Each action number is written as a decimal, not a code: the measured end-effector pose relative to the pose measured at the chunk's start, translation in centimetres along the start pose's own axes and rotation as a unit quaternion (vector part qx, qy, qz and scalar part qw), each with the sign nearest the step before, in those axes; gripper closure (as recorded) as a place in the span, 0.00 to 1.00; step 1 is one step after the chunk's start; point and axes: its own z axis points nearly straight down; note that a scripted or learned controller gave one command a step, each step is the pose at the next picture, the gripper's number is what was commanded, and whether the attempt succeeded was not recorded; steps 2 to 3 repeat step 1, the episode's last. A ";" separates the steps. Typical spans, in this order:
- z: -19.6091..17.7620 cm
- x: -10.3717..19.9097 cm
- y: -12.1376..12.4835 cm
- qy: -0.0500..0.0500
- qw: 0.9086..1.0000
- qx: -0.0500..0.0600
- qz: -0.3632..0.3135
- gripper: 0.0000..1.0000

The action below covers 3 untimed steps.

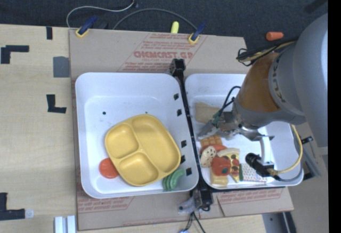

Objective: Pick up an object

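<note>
- My claw (209,129) is low in the right bin (213,83), near the divider; whether it is spread or pinching, I cannot tell.
- Toy food pile (221,162) lies just below it.
- Left bin (90,93): yellow sectioned plate (141,149), orange ball (108,168), green piece (173,178).

Small toy pile (221,160) lying flat, right bin's near end.
</note>
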 end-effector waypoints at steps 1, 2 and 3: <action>-0.3 -11.5 4.4 -0.002 1.000 -0.004 0.002 0.00; -0.3 -11.5 4.4 -0.002 1.000 -0.004 0.002 0.00; -0.3 -11.5 4.4 -0.002 1.000 -0.004 0.002 0.00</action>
